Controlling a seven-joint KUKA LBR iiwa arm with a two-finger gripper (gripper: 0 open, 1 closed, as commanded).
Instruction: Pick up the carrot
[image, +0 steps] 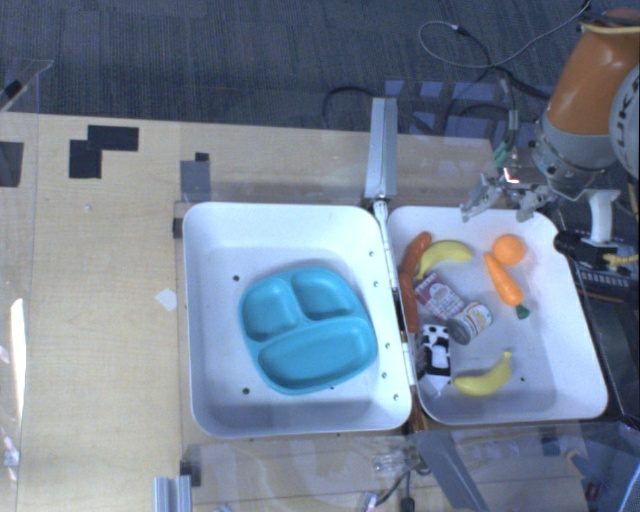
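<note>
Carrot (503, 279) lies apart from bin (580, 330) wall, hand (508, 198) above.

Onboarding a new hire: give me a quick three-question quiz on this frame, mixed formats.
1. True or false: the carrot lies in the bin on the camera view's right.
2. What touches the carrot's far end? A) orange ball B) blue plate C) can
3. Fill in: the pincer hangs over that bin's ____ rim.

Key: 1 true; 2 A; 3 far.
</note>
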